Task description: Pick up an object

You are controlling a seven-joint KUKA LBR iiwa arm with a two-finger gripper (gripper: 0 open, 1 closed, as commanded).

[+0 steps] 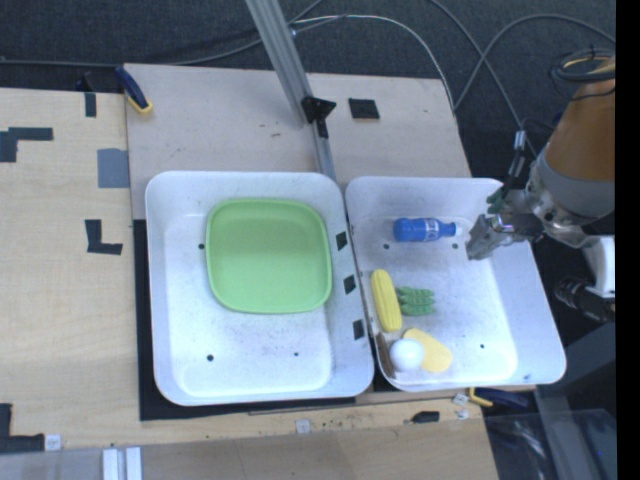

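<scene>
the tool [483,240] sits over the right edge of the right shallow white bin [510,313], at the end of the grey arm with its orange band [585,133] entering from the right; whether it is released or clenched cannot be told, and no object is seen between its parts. just to the left of the tool, apart from it, a small blue plastic bottle with a white label [423,230] lies on its side in the upper part of the same bin. lower in that bin, a yellow corn cob [386,300] lies along the left wall with a green leafy piece [417,301] touching its right side. below these, in the lower left corner, a white ball [406,354] rests against a pale yellow rounded object [432,350]. the left shallow white bin [180,298] holds a light green square plate [269,256] lying flat. both bins rest side by side on the light wooden worktop [60,298].
</scene>
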